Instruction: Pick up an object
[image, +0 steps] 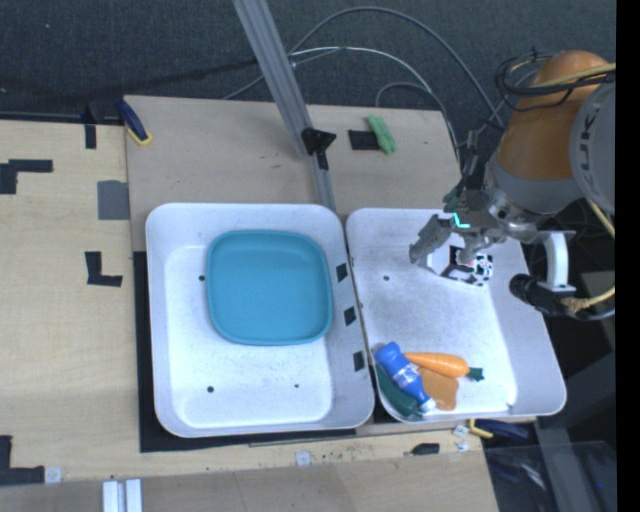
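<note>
Claw (452, 250) hovers empty, fingers spread, upper part of right bin (520, 395). Carrot (437, 364) lies lower frame beside blue bottle (403, 372): likely light, stiff, smooth; best gripped across mid-body. Blue plate (268, 286) occupies left bin (180, 400).

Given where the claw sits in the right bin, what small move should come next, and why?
Probably travel toward the bin's near edge: the claw hangs over bare floor in the right shallow white bin, while the orange toy carrot and blue plastic bottle lie there.

Claw (452, 252) hovers over right bin (520, 345); carrot (437, 364) near its front.
</note>
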